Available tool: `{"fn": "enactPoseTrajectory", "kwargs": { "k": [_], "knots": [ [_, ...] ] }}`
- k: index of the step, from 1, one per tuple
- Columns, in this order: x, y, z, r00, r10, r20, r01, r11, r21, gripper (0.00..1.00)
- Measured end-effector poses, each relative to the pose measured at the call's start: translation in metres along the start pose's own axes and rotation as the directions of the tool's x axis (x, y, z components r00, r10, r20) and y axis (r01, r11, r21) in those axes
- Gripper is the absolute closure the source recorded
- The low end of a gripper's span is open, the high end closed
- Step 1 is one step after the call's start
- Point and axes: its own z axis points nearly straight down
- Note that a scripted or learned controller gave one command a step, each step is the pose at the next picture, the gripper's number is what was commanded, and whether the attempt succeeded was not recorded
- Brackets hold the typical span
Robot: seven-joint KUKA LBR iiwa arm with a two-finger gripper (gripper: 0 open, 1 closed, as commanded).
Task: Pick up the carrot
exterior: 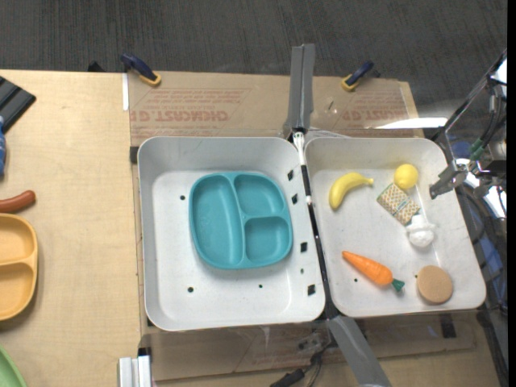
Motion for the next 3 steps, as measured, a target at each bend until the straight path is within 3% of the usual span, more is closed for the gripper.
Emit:
{"fn": "enactPoseTrajectory", "kwargs": {
  "k": [1, 2, 3],
  "knots": [
    [0.028, -0.052, 0.104, 0.983, -0.186, -0.001, 0.186, 0.983, -0.001, 0.00],
    [0.100, -0.057, 0.169, 0.956, -0.292, -0.001, 0.292, 0.956, 0.000, 0.00],
    [0.099, -0.057, 0.160, 0.958, -0.288, -0.001, 0.288, 0.958, -0.001, 1.00]
  ]
}}
